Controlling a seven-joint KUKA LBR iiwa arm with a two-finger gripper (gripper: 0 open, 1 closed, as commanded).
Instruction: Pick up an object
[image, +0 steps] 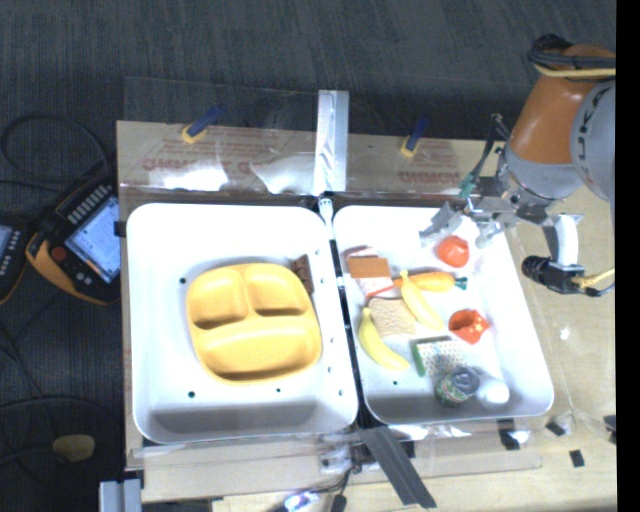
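A red tomato (453, 250) sits near the far right corner of the right bin (535, 350), directly under the claw (462, 222). The claw's fingers are spread apart on either side of the tomato's upper edge, one to its left and one to its right; whether they touch it I cannot tell, and the tomato looks to lie on the bin floor rather than lifted. Just nearer lie a carrot (432, 282), two bananas (380, 343), a cracker (393, 318) and a brown block (367, 267). A second red piece (468, 324) lies toward the bin's right wall, and a dark can (456, 384) with a white egg (493, 392) sits at the near edge. The left bin (150, 300) holds a yellow tray (253, 320). Both bins rest on the surface (560, 400). The arm (560, 120) comes in from the upper right.
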